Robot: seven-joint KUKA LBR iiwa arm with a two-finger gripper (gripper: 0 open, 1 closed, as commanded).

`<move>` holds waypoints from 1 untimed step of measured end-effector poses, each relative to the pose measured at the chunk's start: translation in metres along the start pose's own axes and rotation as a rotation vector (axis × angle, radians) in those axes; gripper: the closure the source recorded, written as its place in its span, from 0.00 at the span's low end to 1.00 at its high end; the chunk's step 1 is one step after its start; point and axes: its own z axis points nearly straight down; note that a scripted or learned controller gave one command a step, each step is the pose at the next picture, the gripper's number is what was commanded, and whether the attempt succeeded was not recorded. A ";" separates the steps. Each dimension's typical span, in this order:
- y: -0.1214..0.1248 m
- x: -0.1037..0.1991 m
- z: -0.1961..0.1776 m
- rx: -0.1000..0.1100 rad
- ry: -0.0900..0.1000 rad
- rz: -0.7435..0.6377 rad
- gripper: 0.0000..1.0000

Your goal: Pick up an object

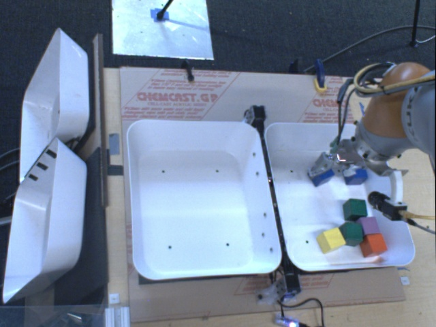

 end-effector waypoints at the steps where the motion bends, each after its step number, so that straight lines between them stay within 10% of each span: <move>1: -0.001 0.000 -0.008 0.004 0.001 0.001 1.00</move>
